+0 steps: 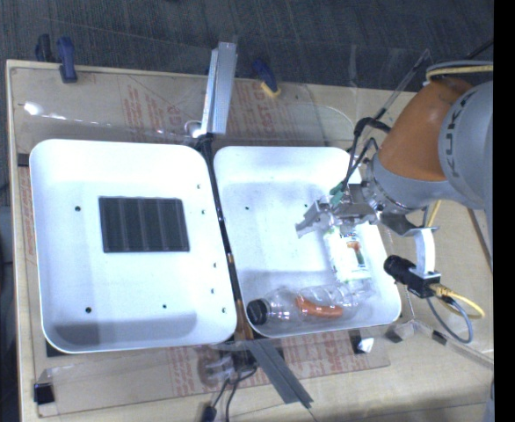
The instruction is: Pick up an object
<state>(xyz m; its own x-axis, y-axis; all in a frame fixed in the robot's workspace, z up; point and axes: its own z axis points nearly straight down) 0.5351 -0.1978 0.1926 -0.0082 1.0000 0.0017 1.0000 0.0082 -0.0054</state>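
The gripper [321, 216] is hanging over the right bin [266, 170], its grey fingers [308, 221] looking spread and holding nothing; a white tube [348, 258] is lying just beside and below them, running top to bottom. A clear bottle [306, 304] is lying along the near wall, its black cap [257, 311] pointing left.

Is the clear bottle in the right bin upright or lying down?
Lying down: the clear bottle rests on its side along the right bin's near wall, dark cap pointing left.
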